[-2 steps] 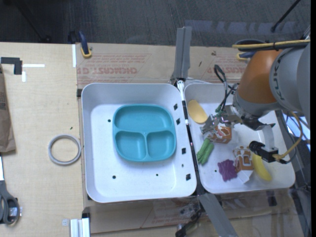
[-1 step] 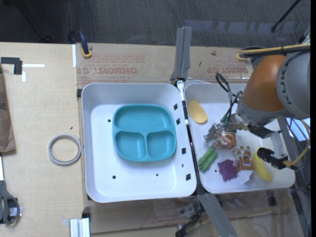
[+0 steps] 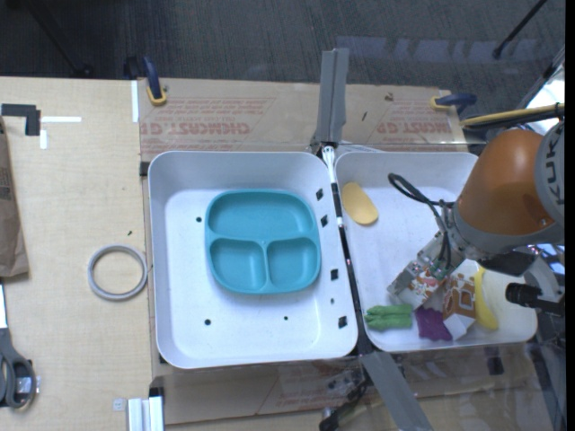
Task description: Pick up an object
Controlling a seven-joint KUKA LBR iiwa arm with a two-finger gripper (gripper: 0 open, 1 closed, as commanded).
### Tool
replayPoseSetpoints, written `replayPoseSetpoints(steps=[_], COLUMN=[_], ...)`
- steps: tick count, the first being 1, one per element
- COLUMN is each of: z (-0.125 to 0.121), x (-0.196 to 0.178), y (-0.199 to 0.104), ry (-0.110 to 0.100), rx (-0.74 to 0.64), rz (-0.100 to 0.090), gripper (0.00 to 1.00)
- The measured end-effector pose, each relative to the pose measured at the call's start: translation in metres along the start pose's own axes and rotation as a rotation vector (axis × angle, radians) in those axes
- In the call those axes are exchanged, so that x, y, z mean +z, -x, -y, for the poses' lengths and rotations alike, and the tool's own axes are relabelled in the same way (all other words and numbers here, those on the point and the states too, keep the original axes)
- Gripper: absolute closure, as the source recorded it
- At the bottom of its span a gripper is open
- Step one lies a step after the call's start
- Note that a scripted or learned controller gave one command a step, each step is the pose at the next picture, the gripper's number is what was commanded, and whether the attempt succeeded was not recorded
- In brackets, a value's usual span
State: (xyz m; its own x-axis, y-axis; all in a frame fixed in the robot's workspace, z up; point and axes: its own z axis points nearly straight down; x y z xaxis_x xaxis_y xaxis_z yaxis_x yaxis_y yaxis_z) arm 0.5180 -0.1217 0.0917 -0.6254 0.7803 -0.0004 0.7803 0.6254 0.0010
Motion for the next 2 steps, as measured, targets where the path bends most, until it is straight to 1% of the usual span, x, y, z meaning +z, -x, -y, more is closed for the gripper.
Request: replayPoseSetpoints(steps=[1,2], z=[0.054,0.085], x=[0.0,-0.113], y=[0.004,0.043], ry=[0.0,0.0], rx=[0.103,0.232], rz=[0.0,0.002], gripper=[0.0,0.0])
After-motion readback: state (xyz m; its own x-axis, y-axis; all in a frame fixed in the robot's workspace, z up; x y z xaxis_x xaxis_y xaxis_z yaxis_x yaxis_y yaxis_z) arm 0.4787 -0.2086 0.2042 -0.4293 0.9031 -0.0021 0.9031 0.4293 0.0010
